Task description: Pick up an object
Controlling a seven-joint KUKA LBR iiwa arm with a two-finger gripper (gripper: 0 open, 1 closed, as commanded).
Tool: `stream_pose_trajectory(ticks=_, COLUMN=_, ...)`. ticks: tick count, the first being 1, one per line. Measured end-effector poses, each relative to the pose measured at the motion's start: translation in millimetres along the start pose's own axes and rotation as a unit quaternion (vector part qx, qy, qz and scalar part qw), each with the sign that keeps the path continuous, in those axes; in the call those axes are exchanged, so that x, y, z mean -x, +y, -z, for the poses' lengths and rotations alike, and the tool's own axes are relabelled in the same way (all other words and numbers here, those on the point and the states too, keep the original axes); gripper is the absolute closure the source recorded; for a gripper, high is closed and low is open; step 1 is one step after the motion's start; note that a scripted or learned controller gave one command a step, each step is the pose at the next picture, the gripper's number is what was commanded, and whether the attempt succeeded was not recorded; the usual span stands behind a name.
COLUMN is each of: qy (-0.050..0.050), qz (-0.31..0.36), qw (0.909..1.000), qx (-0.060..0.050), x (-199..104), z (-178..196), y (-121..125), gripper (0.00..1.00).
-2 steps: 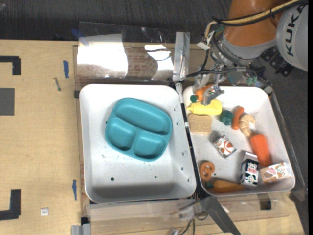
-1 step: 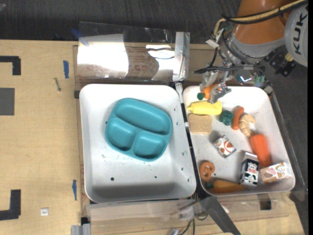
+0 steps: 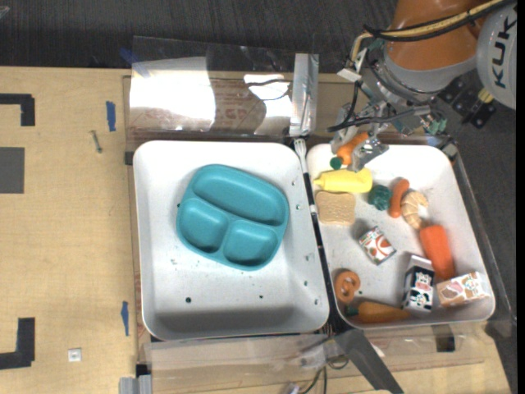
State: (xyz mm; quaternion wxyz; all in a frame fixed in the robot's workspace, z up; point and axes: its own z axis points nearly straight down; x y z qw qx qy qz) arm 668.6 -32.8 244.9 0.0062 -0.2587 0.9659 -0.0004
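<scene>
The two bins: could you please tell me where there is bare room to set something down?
Left bin: bare floor all round the teal tray, widest along the near edge. Right bin: crowded, with a small gap between the juice box and the carrot; the gripper hangs over the far corner.

arm (image 3: 435,23): cut off top and right | pincer (image 3: 371,148): finger state unclear

A teal divided plate (image 3: 232,214) fills the white left bin (image 3: 156,286). The white right bin (image 3: 463,191) holds a yellow banana (image 3: 344,180), an orange carrot (image 3: 437,249), a tan bread slice (image 3: 335,208) and a black-and-white carton (image 3: 420,287). The tabletop (image 3: 66,220) is light brown.
</scene>
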Motion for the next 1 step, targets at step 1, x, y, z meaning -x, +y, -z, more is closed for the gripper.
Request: stream_pose_trajectory(ticks=1, qy=0.000, qz=0.127, qw=0.9919, qx=0.000, x=-5.6, z=18.3, y=-10.1, gripper=1.00)
